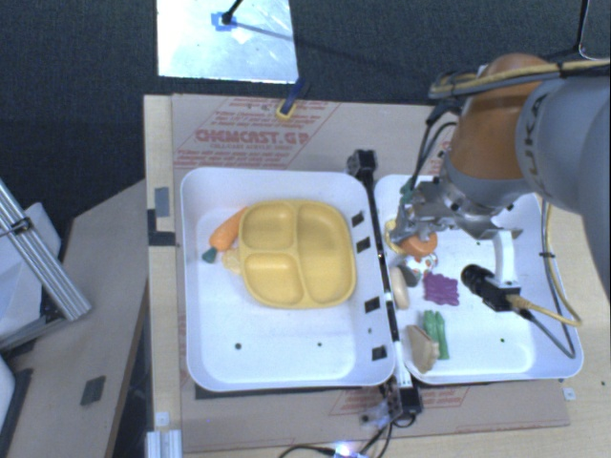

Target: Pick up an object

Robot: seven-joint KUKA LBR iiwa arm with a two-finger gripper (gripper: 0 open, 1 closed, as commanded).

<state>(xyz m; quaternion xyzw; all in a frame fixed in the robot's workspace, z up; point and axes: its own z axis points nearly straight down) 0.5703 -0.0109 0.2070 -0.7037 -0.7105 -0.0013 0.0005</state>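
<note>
Dark carpet surrounds a cardboard-topped bench that carries two shallow white bins side by side, with a shiny metal sheet lying on the floor at twelve o'clock from the bench. In the camera view the left bin holds a yellow divided plate near its middle, and a toy carrot rests against the plate's edge at about ten o'clock. The grey arm reaches into the right bin, and its gripper hangs low at about ten o'clock in that bin, close to the wall between the bins. Whether the gripper is apart or together cannot be told from this angle, and nothing can be seen clamped in it. Just under it, at its six o'clock, lies an orange toy piece, the likeliest target. At five o'clock from that piece sits a purple toy cluster, with a green toy vegetable at the cluster's six o'clock and a tan toy piece beside it, near the bin's seven o'clock. A pale oblong toy lies along the dividing wall. The orange piece looks like light, stiff moulded plastic, smooth and probably a little slippery, so a squeeze across its narrower middle should serve better than one on a rounded end, where it could pop out.
</note>
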